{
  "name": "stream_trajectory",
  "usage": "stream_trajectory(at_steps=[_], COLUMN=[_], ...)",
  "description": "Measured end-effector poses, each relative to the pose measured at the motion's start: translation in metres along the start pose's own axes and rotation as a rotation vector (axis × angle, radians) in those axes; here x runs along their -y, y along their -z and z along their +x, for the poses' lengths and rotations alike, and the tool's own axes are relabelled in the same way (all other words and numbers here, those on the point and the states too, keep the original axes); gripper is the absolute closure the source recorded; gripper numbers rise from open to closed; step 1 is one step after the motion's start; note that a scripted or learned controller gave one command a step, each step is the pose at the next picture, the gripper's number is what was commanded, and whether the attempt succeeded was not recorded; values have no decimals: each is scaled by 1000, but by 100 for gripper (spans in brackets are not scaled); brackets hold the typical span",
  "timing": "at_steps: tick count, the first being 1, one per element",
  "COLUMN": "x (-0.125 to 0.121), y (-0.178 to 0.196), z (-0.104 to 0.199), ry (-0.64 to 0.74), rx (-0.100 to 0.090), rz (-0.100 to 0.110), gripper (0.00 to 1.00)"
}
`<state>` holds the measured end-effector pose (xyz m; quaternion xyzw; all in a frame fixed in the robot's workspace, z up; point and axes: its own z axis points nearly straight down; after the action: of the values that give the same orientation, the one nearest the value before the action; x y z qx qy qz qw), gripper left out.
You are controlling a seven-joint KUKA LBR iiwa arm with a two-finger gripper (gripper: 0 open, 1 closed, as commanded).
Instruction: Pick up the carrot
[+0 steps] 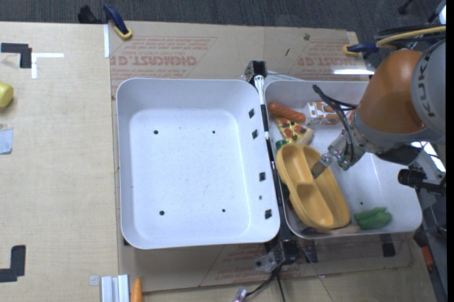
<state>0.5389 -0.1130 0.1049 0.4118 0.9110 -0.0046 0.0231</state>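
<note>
Lying against the bin's (397, 226) rear-left edge: carrot (286, 112).

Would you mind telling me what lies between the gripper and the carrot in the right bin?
In the camera view, a pizza slice toy and the upper end of the yellow divided tray lie between the gripper and the carrot.
</note>
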Motion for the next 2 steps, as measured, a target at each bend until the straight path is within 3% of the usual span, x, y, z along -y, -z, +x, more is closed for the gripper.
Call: stream_trajectory(at_steps=[1, 2], x=[-3, -9], y=[7, -7], z=[3, 5], ry=[6, -301], rx=[-8, -27], rz=[-2, 8], gripper=[100, 100])
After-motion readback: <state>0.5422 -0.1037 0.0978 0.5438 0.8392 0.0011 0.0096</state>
